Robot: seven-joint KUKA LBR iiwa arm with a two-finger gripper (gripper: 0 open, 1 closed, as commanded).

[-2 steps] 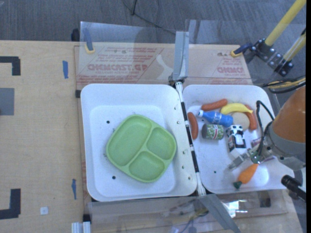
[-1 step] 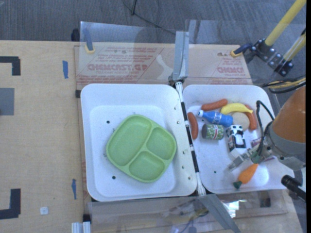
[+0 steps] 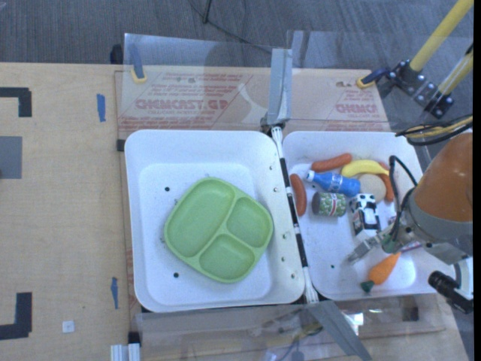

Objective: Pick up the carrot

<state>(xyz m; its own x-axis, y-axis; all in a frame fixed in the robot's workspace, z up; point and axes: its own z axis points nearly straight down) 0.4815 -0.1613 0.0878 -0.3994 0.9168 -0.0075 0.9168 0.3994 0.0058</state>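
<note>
Carrot (image 3: 382,269) lies in the right bin (image 3: 331,277), near that bin's front right corner, tilted, its orange body pointing up-right and its green stub down-left toward the front wall. It rests on the bin floor.

Camera view, right side: arm (image 3: 451,194) comes in from the right edge, orange band showing large over the bin's right wall. Gripper (image 3: 373,245) hangs low over the right bin, just above and left of the carrot's upper end. A metallic finger (image 3: 359,252) slants down-left toward the bin floor. Whether the claw is spread or pressed together I cannot tell; the parts overlap too much at this angle. Nothing is visible between its tips.

Same bin, back half: a yellow banana (image 3: 365,168) lies beside a red-orange sausage (image 3: 331,162); below them a blue bottle (image 3: 333,182) on its side, and a small green can (image 3: 328,204) just under it. A second sausage (image 3: 299,193) lies upright along the left wall. A black-and-white toy (image 3: 366,210) sits just right of the can, close to the gripper.

Left bin (image 3: 143,201): a green divided plate (image 3: 219,229) with three compartments sits near the middle, turned at an angle.
</note>
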